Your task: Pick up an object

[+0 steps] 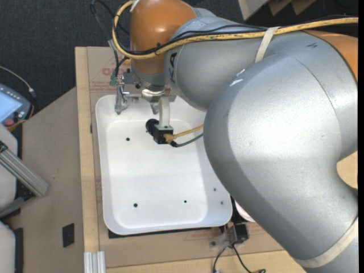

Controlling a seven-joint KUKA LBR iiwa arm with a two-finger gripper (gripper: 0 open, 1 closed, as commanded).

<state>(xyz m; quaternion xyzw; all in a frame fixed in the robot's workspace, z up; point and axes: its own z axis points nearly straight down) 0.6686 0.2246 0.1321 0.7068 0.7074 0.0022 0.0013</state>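
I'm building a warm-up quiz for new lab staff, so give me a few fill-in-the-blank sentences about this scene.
1. The shallow bin under the gripper is ___ in colour.
2. The band above the wrist is ___ in colour.
3. The grey arm reaches in from the view's ___ side.
4. In the view, the gripper sits over the bin's ___ half (upper or lower).
Missing words: white; orange; right; upper.

The arm (273, 124) overhangs the bin (153, 195), hand (136, 98) apparently above its far end.
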